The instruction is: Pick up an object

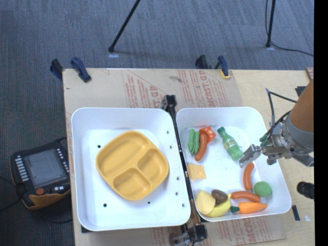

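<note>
The arm reached in from the right over the right bin, its gripper hovering near that bin's right wall, above the upright sausage and just right of the green bottle. One finger pointed left toward the bottle; nothing was seen between the fingers, and whether they stood wide or narrow could not be told from this angle. The bin held a crowd of toy food: green beans and a red pepper beside a second sausage, a cheese slice, a lime, a carrot, a banana and a potato. The left bin held a yellow divided plate. Judgement: the nearest candidates were the upright sausage and the bottle, both lying fairly apart from their neighbours. To do the pick well, centre over one item, turn the fingers across its narrow width, descend until they straddle it, then close. The bottom pile looked a poorer target, since pieces touched there.
</note>
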You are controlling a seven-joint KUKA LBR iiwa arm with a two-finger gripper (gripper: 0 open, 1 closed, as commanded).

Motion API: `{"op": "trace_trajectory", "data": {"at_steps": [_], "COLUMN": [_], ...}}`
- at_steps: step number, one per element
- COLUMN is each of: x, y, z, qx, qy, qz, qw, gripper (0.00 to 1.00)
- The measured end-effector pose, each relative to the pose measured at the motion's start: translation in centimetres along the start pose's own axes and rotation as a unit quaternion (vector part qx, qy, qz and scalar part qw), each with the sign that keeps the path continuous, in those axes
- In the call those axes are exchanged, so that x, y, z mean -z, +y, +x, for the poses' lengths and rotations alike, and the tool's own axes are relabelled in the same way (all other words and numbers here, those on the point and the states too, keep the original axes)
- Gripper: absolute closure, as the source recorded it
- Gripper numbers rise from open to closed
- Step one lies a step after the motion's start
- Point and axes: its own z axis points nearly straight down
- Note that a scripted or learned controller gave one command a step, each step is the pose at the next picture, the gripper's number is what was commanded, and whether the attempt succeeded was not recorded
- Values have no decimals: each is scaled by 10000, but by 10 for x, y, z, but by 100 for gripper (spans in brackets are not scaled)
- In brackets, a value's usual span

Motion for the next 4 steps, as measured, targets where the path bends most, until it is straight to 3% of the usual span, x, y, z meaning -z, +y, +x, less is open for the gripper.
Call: {"op": "trace_trajectory", "data": {"at_steps": [1, 2, 3, 4], "x": [-114, -104, -104, -129], "y": [-4, -4, -4, -8], "z": [-24, -24, -24, -51], "qx": [-10, -35, -35, 4], "qy": [13, 19, 19, 39], "qz": [22, 20, 20, 18], "qw": [10000, 10000, 10000, 10000], "gripper": [0, 100, 0, 0]}}
